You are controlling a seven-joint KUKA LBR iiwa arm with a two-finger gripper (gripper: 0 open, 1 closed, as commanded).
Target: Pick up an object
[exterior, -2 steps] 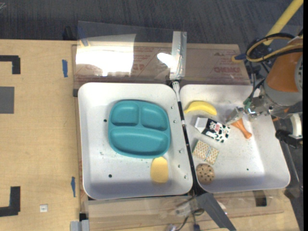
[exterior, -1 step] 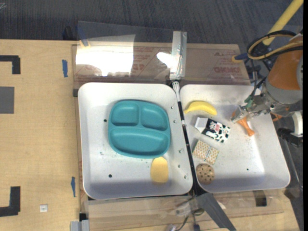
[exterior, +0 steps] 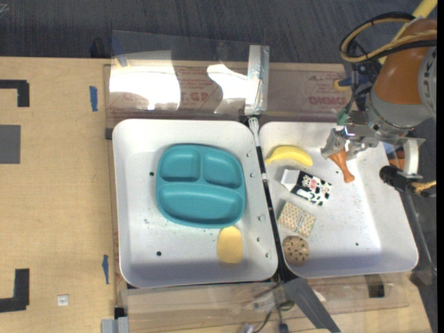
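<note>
Brown bench [exterior: 55,186] under dark carpet at the far side, bearing two shallow white bins side by side, with a clear sheet [exterior: 187,82] propped behind them.

**Contents**
- Left bin [exterior: 132,134]: teal divided plate [exterior: 201,186] at centre; yellow rounded lump [exterior: 230,245] just beside the plate's near edge.
- Right bin [exterior: 388,255]: banana [exterior: 289,156] near the far left corner; black-and-white patterned box [exterior: 311,187] just below it; patterned square cracker [exterior: 297,219], then a round cookie [exterior: 296,248], toward the near rim; orange carrot-shaped piece [exterior: 342,167] right of the banana.

**Task status**
- Gripper [exterior: 343,144] positioned low over the far part of the right bin, directly above the upper end of the orange carrot-shaped piece.
- Claw state: cannot tell, as it is seen from above and masked by the wrist body.
- Judged as the approach or grasp stage. No lift confirmed; orange piece apparently at floor level, tilted. Remaining: secure the grip, raise clear of the bin.

**Edges and clearance**
- Open white floor across the right and near-right of the right bin; ample room there for descent and withdrawal.
- Watch the banana to the left, near but apart from the orange piece.
- Keep off the far wall just behind the gripper and the divider between bins.
- Arm [exterior: 406,89] overhanging the right bin's far right corner; prefer a straight vertical lift.
</note>
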